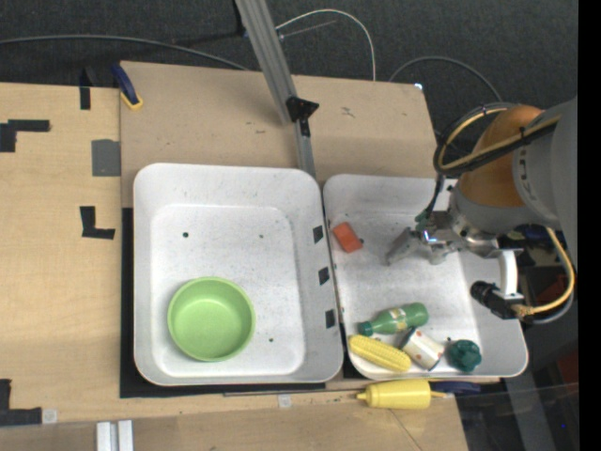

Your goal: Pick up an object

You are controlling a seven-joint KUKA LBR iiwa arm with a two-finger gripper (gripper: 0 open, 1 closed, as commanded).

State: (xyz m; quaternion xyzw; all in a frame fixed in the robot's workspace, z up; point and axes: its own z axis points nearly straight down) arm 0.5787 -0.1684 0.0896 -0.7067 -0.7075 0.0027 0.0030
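Arm over right bin [376, 200], fingers [406, 248] seemingly spread, nothing between them, orange block [347, 238] nearby

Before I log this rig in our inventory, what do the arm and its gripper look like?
The arm is a bulky grey body with an orange band near the wrist. Yellow and black cables loop around it, above the band and down its lower side. A black fitting with a white piece sits below. The gripper is a small grey metal two-finger unit with slim fingers.
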